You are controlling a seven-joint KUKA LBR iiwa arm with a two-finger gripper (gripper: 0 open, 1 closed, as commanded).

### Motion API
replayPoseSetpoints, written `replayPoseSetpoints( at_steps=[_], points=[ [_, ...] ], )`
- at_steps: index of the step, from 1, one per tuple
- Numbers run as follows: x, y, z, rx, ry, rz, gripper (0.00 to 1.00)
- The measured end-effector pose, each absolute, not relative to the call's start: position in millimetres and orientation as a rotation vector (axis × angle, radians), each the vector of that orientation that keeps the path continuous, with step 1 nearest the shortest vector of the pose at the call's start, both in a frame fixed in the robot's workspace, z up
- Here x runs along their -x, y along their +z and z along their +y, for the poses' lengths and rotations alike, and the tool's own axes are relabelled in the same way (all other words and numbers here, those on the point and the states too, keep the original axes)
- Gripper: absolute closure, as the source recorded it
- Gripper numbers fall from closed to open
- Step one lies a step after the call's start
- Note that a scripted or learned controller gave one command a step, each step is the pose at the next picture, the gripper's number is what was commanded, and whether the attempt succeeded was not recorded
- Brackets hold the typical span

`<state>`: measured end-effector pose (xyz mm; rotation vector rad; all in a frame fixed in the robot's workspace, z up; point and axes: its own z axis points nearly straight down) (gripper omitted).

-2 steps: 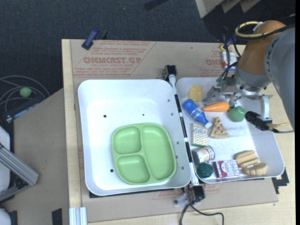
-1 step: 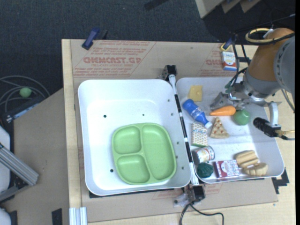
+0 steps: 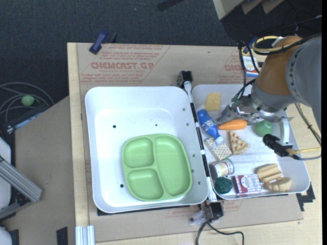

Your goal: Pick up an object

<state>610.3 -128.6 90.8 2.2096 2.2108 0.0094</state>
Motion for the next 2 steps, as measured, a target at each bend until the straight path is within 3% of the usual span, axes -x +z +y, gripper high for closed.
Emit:
replayPoseSetpoints(
  at_steps=[1,2],
  points=[
    [-612.1,103.0,-130.4,-2.204,0.013,2.204,1.00],
    [-611.8,102.6,-130.3,-2.205,0.012,2.205,0.00]
  ],
)
